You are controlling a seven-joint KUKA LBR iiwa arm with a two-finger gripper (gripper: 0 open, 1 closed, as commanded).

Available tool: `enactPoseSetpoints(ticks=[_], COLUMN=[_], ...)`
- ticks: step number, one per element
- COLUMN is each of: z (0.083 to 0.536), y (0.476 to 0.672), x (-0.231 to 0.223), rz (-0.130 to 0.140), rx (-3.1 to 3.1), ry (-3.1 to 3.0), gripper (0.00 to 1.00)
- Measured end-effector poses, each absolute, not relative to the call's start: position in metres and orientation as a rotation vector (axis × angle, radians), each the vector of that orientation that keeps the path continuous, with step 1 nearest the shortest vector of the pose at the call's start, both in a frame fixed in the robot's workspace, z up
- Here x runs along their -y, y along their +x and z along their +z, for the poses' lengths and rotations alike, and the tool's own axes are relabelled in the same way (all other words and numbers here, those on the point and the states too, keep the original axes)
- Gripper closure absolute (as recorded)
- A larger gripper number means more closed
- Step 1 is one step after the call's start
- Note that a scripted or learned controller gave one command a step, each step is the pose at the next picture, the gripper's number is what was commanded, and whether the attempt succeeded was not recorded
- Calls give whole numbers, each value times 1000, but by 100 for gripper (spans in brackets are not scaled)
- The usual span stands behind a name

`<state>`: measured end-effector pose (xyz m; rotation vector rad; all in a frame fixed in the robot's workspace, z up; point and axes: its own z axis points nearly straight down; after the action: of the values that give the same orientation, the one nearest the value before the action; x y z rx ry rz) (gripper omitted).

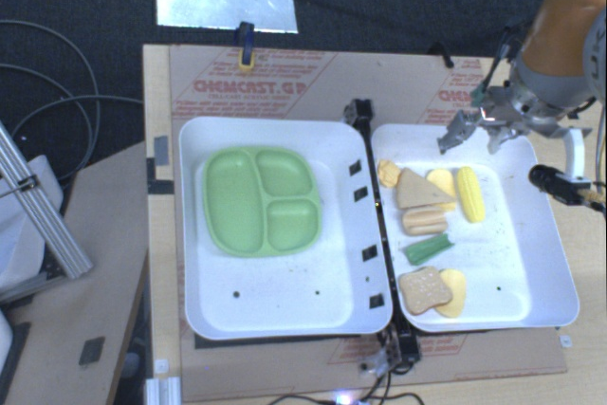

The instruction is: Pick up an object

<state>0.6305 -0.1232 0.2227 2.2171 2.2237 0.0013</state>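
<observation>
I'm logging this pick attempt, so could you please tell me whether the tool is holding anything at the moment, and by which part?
Nothing is held. The tool hangs open above the far edge of the right bin, with nothing between its fingers; the toy corn lies below it in the bin.

Bench [161,109], cardboard sheet [285,85], two white bins [285,299] side by side

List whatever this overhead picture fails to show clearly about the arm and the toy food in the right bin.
- Grey arm with orange band: cut off by the camera view's right and top edges.
- Gripper: too small and blurred to tell its state, over the right white bin.
- Yellow round piece: partly covered by the tan toast slice.
- Small yellow piece: too small to identify.
</observation>
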Motion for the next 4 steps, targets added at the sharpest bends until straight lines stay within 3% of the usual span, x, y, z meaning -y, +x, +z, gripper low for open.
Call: enactPoseSetpoints(ticks=[1, 2, 3, 4], z=[95, 84, 190, 195], y=[516, 541, 487, 488], x=[101, 91, 6, 9], rz=[-16, 3, 11, 7], rx=[-2233, -2226, -2229, -2223], ry=[2235, 2214, 2208, 2215], gripper=[0, 0, 0, 100])
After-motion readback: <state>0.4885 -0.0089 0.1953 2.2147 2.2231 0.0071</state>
